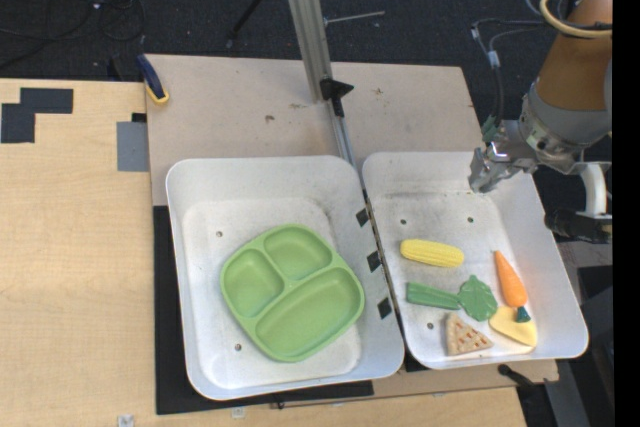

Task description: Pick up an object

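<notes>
- Closest to the camera is the front rim of the left bin (pixel 280 387), and sitting in that bin is a green divided plate (pixel 291 291) with three compartments, turned at a bit of an angle.
- The right bin (pixel 420 177) has all the toy food, bunched toward its front half: a corn cob (pixel 432 254) lying on its side, then a green broccoli-ish piece (pixel 455 297) in front of it.
- A carrot (pixel 510 279) sits off to the right, tilted, with a yellow cheese wedge (pixel 514 326) right at its lower end and a pizza slice (pixel 466 336) just beside that.
- The gripper (pixel 487 171) hangs over the back right part of the right bin, well apart from the food, nothing between its fingers. Can't tell if they're spread or pressed together.
</notes>
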